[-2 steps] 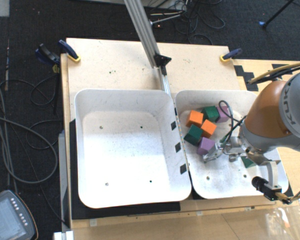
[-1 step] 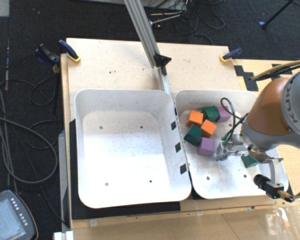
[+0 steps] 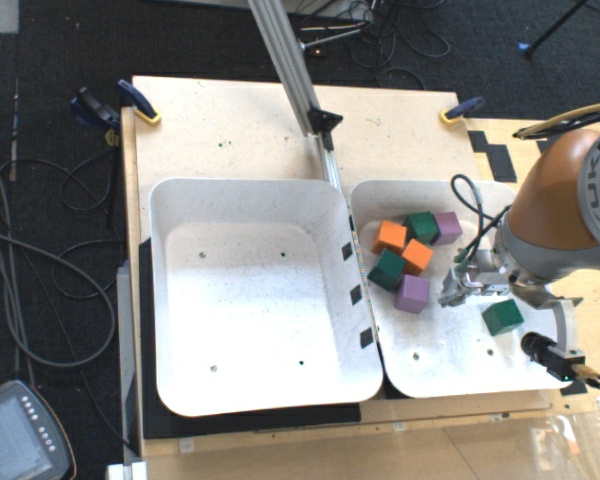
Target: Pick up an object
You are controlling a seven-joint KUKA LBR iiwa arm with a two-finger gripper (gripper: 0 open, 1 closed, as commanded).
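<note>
Camera view: the gripper (image 3: pixel 458 290) is seen just beside a purple cube (image 3: pixel 413 293) in the right bin (image 3: pixel 420 378), its fingers' spacing unreadable.

Robotics lab: plywood table (image 3: pixel 240 128) clamped at corners, two white bins (image 3: pixel 250 298) side by side, loose cables (image 3: pixel 40 258) over dark carpet, aluminium camera mast (image 3: pixel 285 53), teach pendant (image 3: pixel 20 438) on floor.

The left bin (image 3: pixel 245 298) offers wide free room. In the right bin (image 3: pixel 420 368), a tight cluster of blocks (image 3: pixel 410 253) fills the upper middle, and a green block (image 3: pixel 502 317) lies apart at right.
</note>
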